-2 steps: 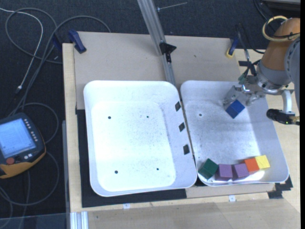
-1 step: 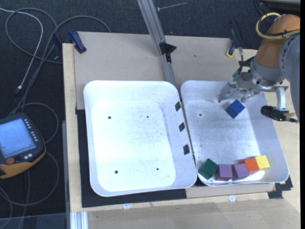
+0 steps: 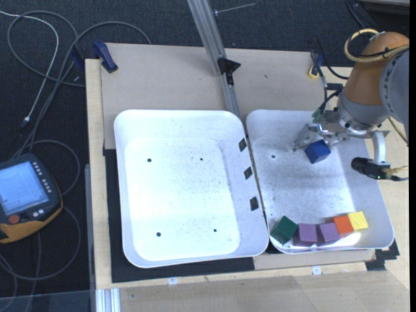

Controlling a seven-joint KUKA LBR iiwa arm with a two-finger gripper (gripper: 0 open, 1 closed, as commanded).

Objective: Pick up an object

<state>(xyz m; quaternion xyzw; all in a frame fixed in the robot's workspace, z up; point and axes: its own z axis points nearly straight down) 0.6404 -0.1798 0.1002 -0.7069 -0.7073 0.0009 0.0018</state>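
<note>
- Two white bins: left bin (image 3: pixel 130 125), right bin (image 3: pixel 383 229).
- Six cubes counted, one of each colour: blue (image 3: pixel 317 151), green (image 3: pixel 284 229), two purple shades (image 3: pixel 307 233) and (image 3: pixel 328 233), orange (image 3: pixel 344 226), yellow (image 3: pixel 358 221).
- One arm (image 3: pixel 374 77).
- One pendant (image 3: pixel 25 194).

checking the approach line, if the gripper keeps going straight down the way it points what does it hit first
Most likely the small blue cube, which sits right at the two-finger gripper tips in the right white bin. Height is hard to judge from this slanted view; it may already be touching.
</note>
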